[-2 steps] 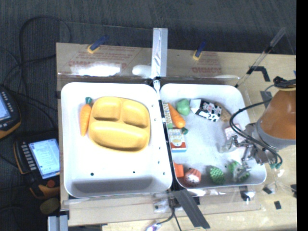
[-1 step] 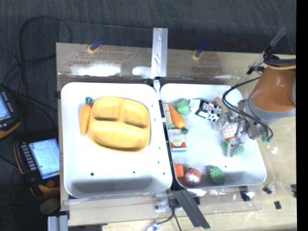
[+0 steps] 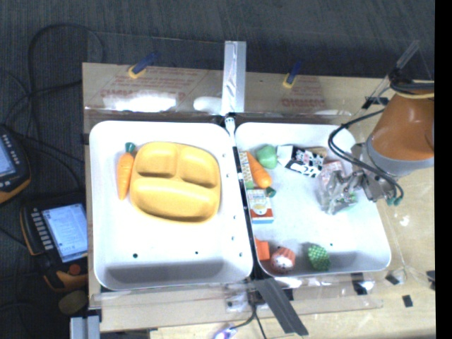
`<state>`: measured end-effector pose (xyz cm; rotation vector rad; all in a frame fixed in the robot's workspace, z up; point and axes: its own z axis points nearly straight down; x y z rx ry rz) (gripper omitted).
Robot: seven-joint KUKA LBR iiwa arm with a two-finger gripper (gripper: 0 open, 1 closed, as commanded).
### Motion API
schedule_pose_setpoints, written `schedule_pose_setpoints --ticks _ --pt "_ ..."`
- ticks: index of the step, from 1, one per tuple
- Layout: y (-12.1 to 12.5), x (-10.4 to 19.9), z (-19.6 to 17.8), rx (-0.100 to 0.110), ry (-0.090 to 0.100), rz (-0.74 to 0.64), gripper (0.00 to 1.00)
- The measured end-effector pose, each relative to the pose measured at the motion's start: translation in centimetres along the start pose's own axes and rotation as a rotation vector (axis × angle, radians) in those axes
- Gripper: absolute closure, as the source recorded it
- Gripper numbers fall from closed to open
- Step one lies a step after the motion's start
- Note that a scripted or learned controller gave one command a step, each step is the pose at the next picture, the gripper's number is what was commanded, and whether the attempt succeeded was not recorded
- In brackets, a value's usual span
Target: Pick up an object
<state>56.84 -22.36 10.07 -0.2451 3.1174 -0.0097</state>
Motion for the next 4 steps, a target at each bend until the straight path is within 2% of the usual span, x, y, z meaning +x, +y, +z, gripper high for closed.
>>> schedule_pose_setpoints --ticks 1,2,3,4 --pt "0.0 0.0 0.0 0.0 0.0 0.0 0.0" --pt "0.5 -1.6 1.2 -0.003 0.008 0.275 0.0" --pt "1.3 -2.6 1.2 -0.001 0.007 0.337 0.0" --pt "0.4 2.3 1.0 -0.002 0.003 0.279 0.0"
